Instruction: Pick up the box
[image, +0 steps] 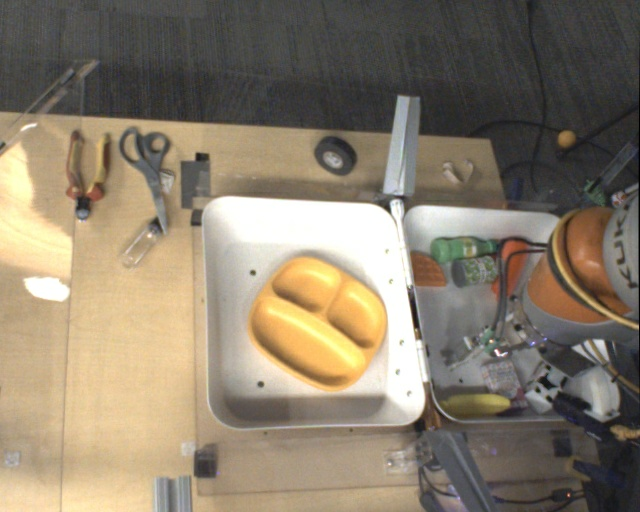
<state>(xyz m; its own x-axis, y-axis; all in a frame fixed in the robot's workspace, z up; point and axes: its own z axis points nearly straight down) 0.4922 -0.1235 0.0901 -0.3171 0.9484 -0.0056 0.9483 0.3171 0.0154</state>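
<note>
Jaws of the gripper (497, 342) (spread or closed, we couldn't tell) hung over the right bin (432, 330). A small box (498, 376) lay just beneath, axis unclear, between a green bottle (463, 247) and a banana (477, 404).

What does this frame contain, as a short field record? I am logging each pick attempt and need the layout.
left bin: shallow white bin holding a large yellow-orange moulded plastic lump
right bin: shallow white bin with a green bottle, a dark green can, an orange-red item and a yellow banana
arm: grey arm with orange band reaching over the right bin
gripper: low among the right bin's items
box: not identifiable
bench: scissors, red-handled pliers, black tape roll
</note>
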